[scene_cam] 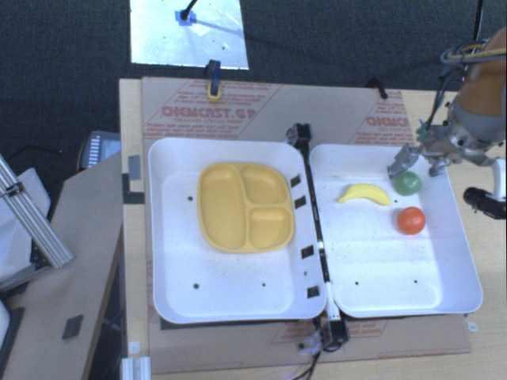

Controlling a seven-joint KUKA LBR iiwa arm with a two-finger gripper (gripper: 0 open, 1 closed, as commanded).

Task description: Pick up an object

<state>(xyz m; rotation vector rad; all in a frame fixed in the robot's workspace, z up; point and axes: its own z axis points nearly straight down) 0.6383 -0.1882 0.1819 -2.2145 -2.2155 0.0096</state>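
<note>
Over on the tabletop [261,101], the left bin [170,236] holds a yellow divided plate [244,208]. Beside it, the right bin [380,283] holds a banana [364,195], an orange ball [411,221] just right of the banana, and a green ball [408,184] above that. The gripper [420,161] hangs at the green ball; whether its jaws are spread or clenched, I cannot tell.

Dark carpet [63,54], wooden bench [135,117], foil sheet [188,22]
</note>
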